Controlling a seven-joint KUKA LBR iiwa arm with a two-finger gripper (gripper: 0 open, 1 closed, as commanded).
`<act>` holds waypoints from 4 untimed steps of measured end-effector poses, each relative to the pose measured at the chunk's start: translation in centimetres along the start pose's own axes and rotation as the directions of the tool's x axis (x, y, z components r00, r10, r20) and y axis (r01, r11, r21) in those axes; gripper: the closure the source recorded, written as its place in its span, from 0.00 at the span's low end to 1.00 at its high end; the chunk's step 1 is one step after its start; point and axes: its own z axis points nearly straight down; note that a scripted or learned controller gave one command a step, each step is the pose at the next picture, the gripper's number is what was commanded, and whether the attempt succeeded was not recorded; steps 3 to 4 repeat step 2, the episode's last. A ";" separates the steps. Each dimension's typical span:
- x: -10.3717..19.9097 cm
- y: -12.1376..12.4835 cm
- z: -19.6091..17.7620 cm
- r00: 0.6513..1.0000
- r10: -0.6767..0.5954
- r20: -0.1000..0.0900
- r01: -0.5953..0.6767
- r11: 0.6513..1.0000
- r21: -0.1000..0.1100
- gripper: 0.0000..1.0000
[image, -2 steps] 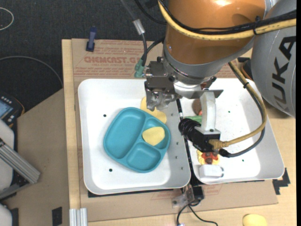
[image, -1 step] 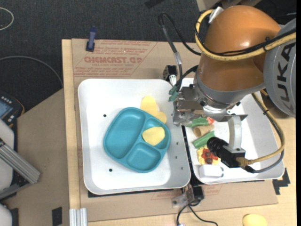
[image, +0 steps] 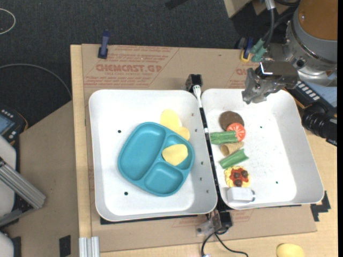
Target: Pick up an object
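1. gripper (image: 256, 96) upper right of frame, over back edge of right bin (image: 300, 159); nothing seen between its tips; open or closed: cannot tell.
2. toy food cluster (image: 233, 149) along right bin's left side, right of centre frame, apart from gripper.
3. likely light, hard, slick plastic; green bean piece (image: 234, 159) narrow, best pinched across its width.
4. board at top of frame reads "chemcast g p".

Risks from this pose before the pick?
1. The toy foods in the right bin are packed in a column: tomato slice, green pieces, pizza slice. A grasp may catch two or push neighbours.
2. They lie close to the divider; the end effector, hovering near the bin's far edge, may clip it on descent.
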 end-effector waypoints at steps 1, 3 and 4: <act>7.8 -0.2 1.1 1.000 -0.012 0.000 0.012 1.000 0.017 1.00; 16.1 -0.4 5.0 1.000 -0.014 0.002 0.014 1.000 0.026 1.00; 16.1 -0.4 5.0 1.000 -0.014 0.002 0.014 1.000 0.026 1.00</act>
